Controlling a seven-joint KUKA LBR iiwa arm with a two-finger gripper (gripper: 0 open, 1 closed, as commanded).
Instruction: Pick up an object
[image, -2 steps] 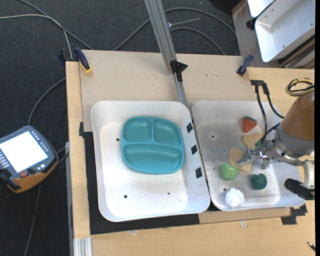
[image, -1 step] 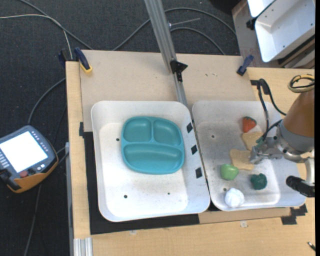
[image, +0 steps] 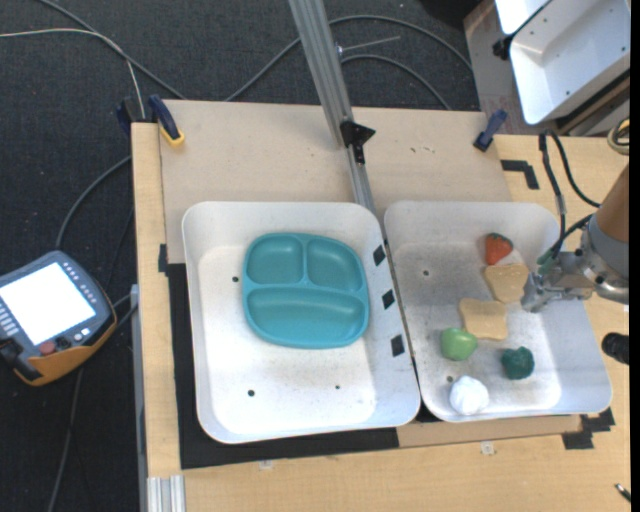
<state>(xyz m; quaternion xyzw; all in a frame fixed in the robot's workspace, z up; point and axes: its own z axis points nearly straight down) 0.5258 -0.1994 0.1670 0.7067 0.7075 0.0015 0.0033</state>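
Note:
The right bin holds several small items: a red strawberry-like piece, a tan bread slice, a second tan slice, a green apple, a dark green piece and a white object. My gripper reaches in from the right and hovers low at the right edge of the upper tan slice. No item is visibly between its fingers.
The left bin carries a teal divided plate. A metal pole slants down to the ridge between the bins. A handheld pendant lies on the floor at left. Blue clamps hold the bench board.

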